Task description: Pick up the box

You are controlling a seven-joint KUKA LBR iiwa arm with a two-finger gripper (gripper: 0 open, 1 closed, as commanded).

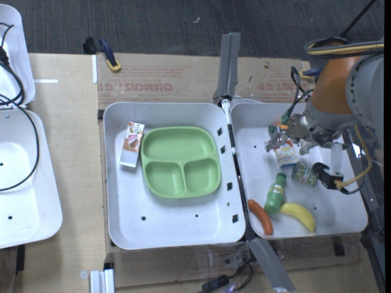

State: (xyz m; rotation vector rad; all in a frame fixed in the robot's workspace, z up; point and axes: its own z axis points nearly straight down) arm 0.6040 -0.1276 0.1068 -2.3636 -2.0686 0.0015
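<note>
Where the dark carpet ends, a brown cardboard sheet [153, 81] covers the bench, and two white bins stand on it side by side. The left bin [119, 221] holds a green plate [181, 161] and, touching its left edge, a small box [131, 144]. The right bin [348, 221] holds a green bottle [276, 193], a banana [298, 215], a sausage [261, 217] and a small carton [286, 155]. The gripper [287, 140] hangs over the carton; I cannot tell its state.
</note>
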